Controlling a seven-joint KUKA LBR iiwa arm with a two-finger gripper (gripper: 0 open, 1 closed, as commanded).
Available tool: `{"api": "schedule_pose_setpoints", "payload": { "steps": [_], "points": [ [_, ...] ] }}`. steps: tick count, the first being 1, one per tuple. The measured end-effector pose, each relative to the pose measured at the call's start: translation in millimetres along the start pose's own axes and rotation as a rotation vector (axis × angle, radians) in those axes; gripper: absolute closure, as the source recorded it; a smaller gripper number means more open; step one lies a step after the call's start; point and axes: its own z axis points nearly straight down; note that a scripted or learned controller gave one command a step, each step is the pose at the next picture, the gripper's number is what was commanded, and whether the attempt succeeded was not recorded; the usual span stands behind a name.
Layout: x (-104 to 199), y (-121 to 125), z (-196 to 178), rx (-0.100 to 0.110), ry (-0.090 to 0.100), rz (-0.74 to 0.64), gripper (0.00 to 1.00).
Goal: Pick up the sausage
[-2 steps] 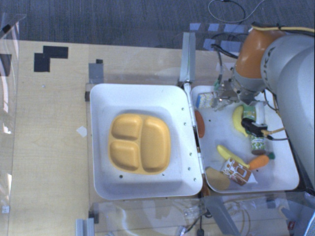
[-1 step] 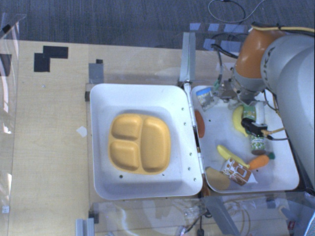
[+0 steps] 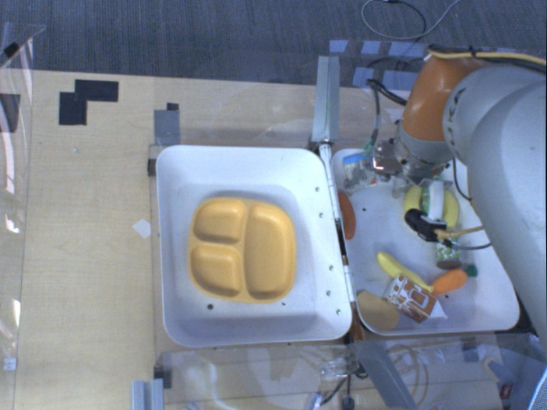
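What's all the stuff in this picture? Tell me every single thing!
left bin: one, white, on the bench
right bin: one, white, beside it
tray: one, yellow, three compartments, in the left bin
sausage: one, reddish-brown, against the right bin's left wall
banana: one, yellow, middle of the right bin
carrot: one, orange, right of the banana
packet: one, brown and white, below the banana
round piece: one, tan, near edge of the right bin
arm: one, grey with an orange band, from the right
gripper: one, over the right bin's far end
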Motion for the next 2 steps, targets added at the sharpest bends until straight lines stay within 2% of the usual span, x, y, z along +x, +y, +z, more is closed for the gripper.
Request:
{"api": "schedule_pose_setpoints", "payload": {
  "steps": [1,2],
  "points": [
    [-18.4,-4.3,-0.4,-0.009,-0.002,-0.274,0.00],
    [-16.8,-2.0,-13.5,-0.016,-0.001,-0.276,1.00]
  ]
}}
